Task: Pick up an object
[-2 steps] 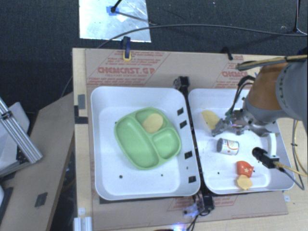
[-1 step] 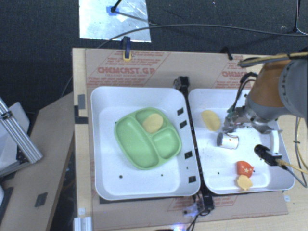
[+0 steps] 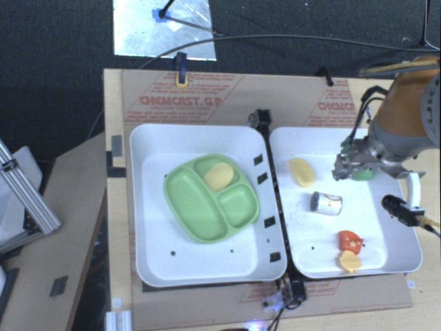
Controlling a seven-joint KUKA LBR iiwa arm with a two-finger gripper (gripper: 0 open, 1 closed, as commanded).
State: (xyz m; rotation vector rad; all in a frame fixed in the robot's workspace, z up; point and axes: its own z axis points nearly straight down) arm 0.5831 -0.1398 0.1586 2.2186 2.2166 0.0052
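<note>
Small yellow rounded piece (image 3: 349, 261) lying at right white bin's (image 3: 386, 261) front, gripper (image 3: 350, 167) hovering beside green object (image 3: 363, 173), finger state unclear.

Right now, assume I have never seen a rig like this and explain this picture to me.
A single camera looks down at a slant on a bench with two shallow white bins. The grey and orange shape at right is a robot arm; its gripper hangs low in the right bin, over something green. Whether it holds that I cannot tell. Loose in this bin lie a yellow piece, a small grey can, a red piece and a yellow-orange piece. The left bin holds a green divided plate with a yellow item on it.
</note>
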